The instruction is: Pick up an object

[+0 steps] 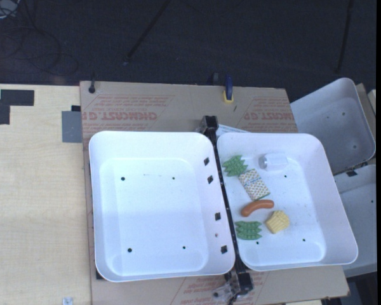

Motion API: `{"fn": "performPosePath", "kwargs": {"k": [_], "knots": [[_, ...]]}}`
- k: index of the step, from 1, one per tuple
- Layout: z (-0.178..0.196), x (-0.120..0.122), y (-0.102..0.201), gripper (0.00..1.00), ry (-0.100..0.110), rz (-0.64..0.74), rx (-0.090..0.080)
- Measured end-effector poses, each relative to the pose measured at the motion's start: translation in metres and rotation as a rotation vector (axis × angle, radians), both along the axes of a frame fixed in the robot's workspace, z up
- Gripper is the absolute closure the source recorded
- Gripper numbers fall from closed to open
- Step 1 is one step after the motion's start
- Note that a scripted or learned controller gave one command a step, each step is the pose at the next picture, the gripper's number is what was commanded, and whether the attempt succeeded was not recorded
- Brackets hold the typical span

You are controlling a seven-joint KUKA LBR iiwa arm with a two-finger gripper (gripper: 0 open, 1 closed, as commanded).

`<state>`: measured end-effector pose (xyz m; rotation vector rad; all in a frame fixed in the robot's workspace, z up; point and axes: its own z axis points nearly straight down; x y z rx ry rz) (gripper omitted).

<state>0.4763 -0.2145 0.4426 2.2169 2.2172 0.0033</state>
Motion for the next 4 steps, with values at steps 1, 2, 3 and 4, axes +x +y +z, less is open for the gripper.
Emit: {"fn": "performPosePath", "kwargs": {"k": [1,2,3,4], "knots": [[-0.184,-0.003,0.053,1.00,0.025,0.000,0.011],[-0.078,0.018,-0.002,1.00,-0.003,-0.003,-0.003],[-0.008,0.001,0.000,1.00,0.000,0.000,0.000],[0.036,0.000,0.001,1.00,0.003,0.002,0.001]]}}
